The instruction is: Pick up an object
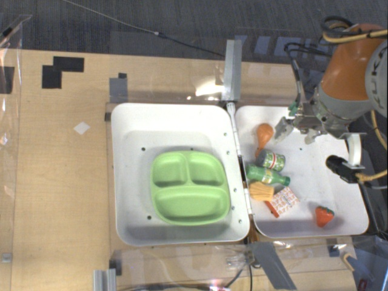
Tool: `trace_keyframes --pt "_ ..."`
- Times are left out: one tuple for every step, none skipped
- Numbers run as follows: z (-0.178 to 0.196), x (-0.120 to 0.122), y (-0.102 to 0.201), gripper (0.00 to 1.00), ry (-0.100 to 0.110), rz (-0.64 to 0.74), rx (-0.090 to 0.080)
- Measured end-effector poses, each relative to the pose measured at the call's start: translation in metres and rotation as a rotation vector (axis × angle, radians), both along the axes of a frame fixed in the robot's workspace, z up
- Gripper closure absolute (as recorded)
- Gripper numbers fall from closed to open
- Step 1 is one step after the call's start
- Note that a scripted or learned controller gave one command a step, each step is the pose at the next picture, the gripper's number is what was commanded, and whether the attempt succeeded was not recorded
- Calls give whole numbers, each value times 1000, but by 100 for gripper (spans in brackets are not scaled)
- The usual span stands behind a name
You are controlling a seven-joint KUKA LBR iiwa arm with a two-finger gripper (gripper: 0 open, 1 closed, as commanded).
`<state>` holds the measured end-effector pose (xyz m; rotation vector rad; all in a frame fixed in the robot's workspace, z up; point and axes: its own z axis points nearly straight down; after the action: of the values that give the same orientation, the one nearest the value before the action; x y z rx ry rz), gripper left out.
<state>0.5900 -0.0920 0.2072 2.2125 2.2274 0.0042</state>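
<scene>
Worktop (60, 180) of pale wood filled most of the camera view, with dark carpet (151, 11) beyond its far edge at 12 o'clock and two black marks at its 10 o'clock corner. Two shallow white bins sat side by side on it, a grey metal post (232, 71) rising behind the seam between them.

The left bin (127, 162) held a green divided tray (190, 187), lying flat at the bin's centre with its two small compartments toward 12 o'clock. The right bin (339, 211) held all the small things. The arm (354, 71), grey with an orange band, came in from 2 o'clock, cables looped above it, and its tool (298, 129) hung over the bin's 12 o'clock part, close beside the orange piece; whether the fingers were spread or pressed together I could not tell.

Along the bin's 9 o'clock wall the things crowded together. An orange carrot-like piece (263, 136) pointed its narrow end toward 6 o'clock. Below it lay a small can (273, 160), then a green bottle (267, 176) on its side, long axis running 9 to 3 o'clock. A yellow block (262, 191) touched the bottle's lower side, and a red-and-white packet (282, 200) lay just beside the block at 4 o'clock. A red strawberry-like piece (324, 216) sat well apart, toward 5 o'clock.
</scene>
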Motion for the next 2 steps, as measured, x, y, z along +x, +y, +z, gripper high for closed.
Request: trace_keyframes --pt "-109 -4 -3 0 -4 32 0" --pt "-97 -2 -2 100 -9 32 0"
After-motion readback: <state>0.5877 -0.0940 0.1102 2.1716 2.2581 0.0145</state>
